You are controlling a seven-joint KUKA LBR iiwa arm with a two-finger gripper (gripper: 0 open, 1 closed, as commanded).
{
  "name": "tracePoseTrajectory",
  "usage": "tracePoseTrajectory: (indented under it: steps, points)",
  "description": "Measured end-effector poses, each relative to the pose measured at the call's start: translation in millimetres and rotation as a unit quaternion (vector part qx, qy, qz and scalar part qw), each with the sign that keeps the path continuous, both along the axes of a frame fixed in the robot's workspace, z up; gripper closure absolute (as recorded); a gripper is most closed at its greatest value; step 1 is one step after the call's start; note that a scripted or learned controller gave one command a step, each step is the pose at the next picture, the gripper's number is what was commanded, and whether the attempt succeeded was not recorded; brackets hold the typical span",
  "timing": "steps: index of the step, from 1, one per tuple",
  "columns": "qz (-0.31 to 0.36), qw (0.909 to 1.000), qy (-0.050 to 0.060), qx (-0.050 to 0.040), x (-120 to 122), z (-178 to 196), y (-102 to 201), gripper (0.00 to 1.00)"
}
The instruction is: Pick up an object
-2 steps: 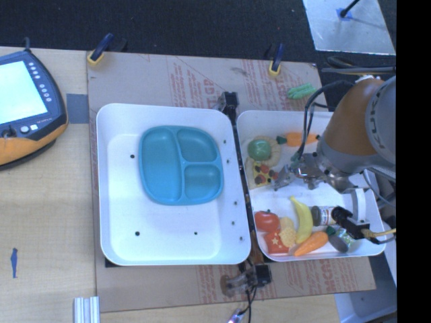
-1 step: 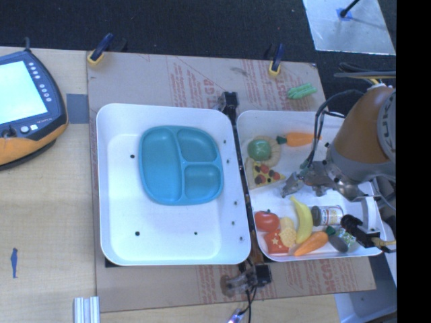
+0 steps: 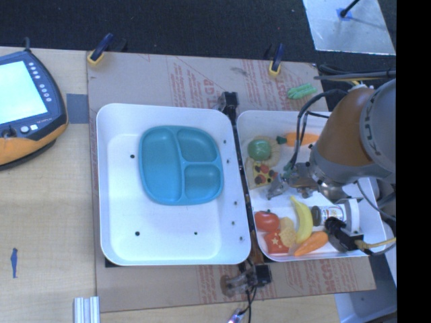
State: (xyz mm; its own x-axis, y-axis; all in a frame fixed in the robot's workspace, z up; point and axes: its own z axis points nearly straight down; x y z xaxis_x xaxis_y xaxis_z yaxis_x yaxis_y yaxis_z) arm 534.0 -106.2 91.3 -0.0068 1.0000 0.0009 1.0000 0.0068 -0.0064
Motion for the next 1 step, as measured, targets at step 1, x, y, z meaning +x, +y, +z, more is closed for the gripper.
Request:
tracePoseTrajectory:
  steps: [1]
  points:
    - [-0.002, 1.0, 0.0, 0.0002, -4.6, 0.1, -22.1, 0.0]
